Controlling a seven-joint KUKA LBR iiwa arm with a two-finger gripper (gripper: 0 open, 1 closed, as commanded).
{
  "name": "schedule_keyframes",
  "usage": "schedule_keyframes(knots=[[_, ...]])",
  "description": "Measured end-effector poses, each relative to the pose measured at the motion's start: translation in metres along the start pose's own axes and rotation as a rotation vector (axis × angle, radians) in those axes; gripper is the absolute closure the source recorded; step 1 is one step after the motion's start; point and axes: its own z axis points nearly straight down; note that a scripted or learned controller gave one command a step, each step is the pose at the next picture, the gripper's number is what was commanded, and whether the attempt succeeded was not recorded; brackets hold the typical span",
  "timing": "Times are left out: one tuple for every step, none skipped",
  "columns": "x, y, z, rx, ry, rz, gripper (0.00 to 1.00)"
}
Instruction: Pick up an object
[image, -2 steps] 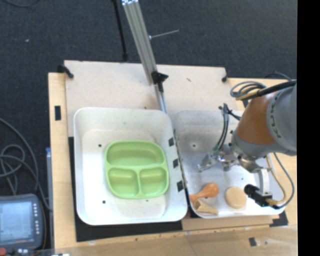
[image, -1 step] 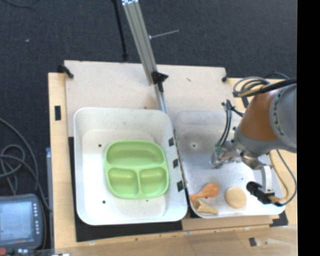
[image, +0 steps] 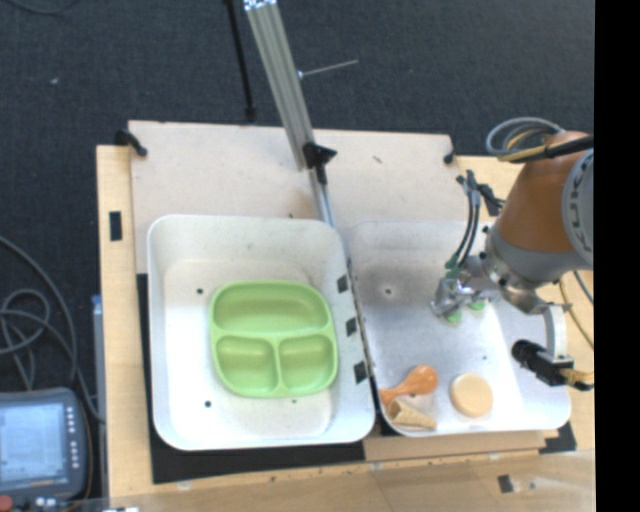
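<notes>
A small green object (image: 456, 314) sits under the gripper (image: 452, 300) in the right white bin (image: 400, 260); whether the gripper grasps it, I cannot tell.

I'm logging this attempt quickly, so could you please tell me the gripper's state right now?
Gripper: low in the right bin, something green at its tip; whether it is open or shut cannot be told.
</notes>
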Motion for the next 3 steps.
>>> schedule_keyframes(knots=[[-0.007, 0.001, -0.064, -0.001, -0.001, 0.001, 1.00], [-0.009, 0.003, -0.077, 0.005, 0.001, -0.002, 1.00], [0.036, 0.015, -0.080, 0.006, 0.003, -0.003, 1.00]])
